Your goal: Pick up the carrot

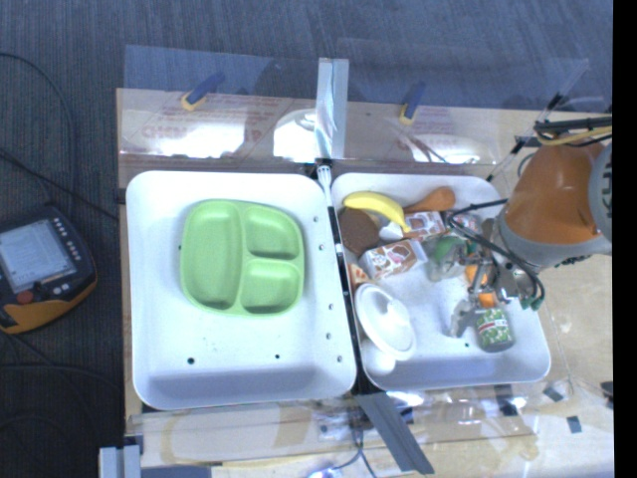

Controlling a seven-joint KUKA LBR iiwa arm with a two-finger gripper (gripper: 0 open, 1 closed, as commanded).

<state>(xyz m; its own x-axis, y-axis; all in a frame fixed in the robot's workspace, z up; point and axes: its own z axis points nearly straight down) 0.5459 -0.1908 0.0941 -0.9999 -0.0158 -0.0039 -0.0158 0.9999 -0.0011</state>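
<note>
Orange carrot sits by the right bin's far edge beneath the tool; grip unclear.

You are looking at two bins lying side by side. A divided plate is sitting in the left bin. In the right bin, a banana is lying at the back, a cup at the front left, and a can at the front right.
</note>
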